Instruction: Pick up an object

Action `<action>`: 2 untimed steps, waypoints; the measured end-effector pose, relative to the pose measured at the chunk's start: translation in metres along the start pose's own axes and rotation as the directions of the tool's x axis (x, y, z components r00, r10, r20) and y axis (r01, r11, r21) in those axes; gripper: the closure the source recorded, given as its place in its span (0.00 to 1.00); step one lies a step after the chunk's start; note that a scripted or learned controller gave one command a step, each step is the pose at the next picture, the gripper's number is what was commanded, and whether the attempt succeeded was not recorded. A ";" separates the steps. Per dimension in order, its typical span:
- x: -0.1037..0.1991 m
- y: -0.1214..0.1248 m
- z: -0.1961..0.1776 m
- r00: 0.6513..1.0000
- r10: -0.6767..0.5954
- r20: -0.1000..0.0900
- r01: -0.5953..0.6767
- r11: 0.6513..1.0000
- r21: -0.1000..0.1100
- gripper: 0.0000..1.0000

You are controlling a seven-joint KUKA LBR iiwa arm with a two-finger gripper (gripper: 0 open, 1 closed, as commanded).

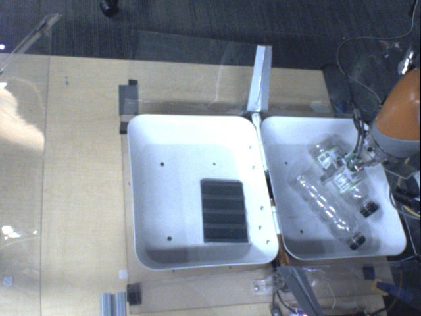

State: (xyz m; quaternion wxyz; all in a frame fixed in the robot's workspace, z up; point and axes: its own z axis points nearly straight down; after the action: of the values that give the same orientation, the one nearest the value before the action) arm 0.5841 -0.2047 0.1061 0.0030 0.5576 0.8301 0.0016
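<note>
Two shallow white bins sit side by side on a wooden bench. The left bin (151, 176) holds a dark ribbed rectangular block (224, 210), lying flat near its middle. The right bin (289, 143) holds clear plastic bottles (325, 206) with dark caps, lying jumbled. The arm's gripper (352, 163) hangs low over those bottles at the bin's right side; whether it is clamped on anything, I cannot tell.

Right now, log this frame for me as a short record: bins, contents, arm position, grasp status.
left bin: holds one dark ribbed rectangular block, lying flat near its middle
right bin: holds clear plastic bottles with dark caps
arm: over the right bin's far right side
gripper: down among the clear items
grasp status: cannot tell
</note>
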 end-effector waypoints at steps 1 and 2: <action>-0.008 0.050 0.017 0.989 -0.146 0.004 0.146 0.989 -0.002 0.00; -0.008 0.054 0.003 0.989 -0.148 0.009 0.148 0.989 -0.010 1.00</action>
State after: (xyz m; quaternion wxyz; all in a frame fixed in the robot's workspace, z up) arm 0.6370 -0.1917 0.1031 0.0095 0.4943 0.8692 0.0036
